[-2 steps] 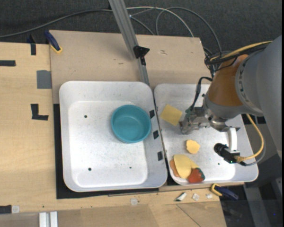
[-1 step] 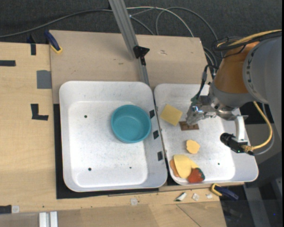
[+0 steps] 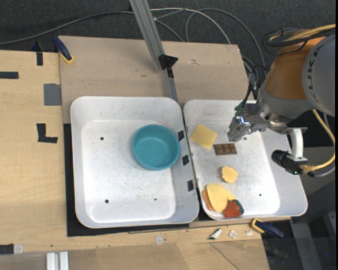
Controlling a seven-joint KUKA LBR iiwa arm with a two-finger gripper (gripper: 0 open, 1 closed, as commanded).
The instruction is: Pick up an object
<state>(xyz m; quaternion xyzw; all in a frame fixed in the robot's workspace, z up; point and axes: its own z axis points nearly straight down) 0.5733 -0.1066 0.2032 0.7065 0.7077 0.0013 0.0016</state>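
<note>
Chocolate bar (image 3: 225,149), a small brown ridged piece, is the nearest candidate for pickup; it lies flat on the floor of the right bin (image 3: 270,204), just below and left of my gripper (image 3: 237,131). My fingertips point down toward the bin floor, and whether they stand wide or narrow I cannot tell from this angle. Nothing shows between them, so I judge that I hold nothing.

Step in hand: approach. I hang over the upper middle of the right bin, not yet on any object.

Surrounding items, working outward:
- Pale yellow square slice (image 3: 204,136), just left of the chocolate bar, near the bin's left wall.
- Small orange-yellow piece (image 3: 229,174), below the chocolate bar, apart from it.
- Yellow round piece (image 3: 217,197) and red piece (image 3: 233,208), touching each other at the bin's lower edge.
- Blue bowl (image 3: 155,146) in the left bin (image 3: 96,207).

Next move calls for a short shift toward the chocolate bar, the fingers straddling its narrow side, then a straight descent. The bar lies low, so the tips must reach nearly to the floor.
</note>
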